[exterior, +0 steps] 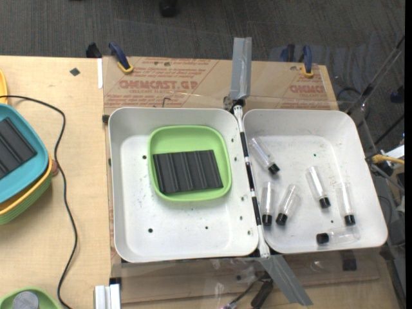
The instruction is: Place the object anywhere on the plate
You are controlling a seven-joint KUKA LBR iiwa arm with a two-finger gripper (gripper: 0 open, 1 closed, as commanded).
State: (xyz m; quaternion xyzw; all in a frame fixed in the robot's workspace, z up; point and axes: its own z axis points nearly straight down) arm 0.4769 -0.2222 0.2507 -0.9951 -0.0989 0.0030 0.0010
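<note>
A green square plate (190, 141) lies in the left white bin (129, 230), toward its back, with a dark grey ribbed mat (188, 171) on it. The right white bin (360, 147) holds several clear plastic tubes with black caps, lying flat and scattered. One tube (262, 154) rests near the divider, two more (266, 203) (287, 202) lie side by side in front of it, and others (317, 185) (335, 237) sit toward the right and front.
A stack of teal and yellow plates (22, 166) sits on the wooden table at the far left, with a black cable (64, 172) trailing beside it. Cardboard (167, 79) held by clamps lies behind the bins. A grey metal post (241, 69) stands at the back between them.
</note>
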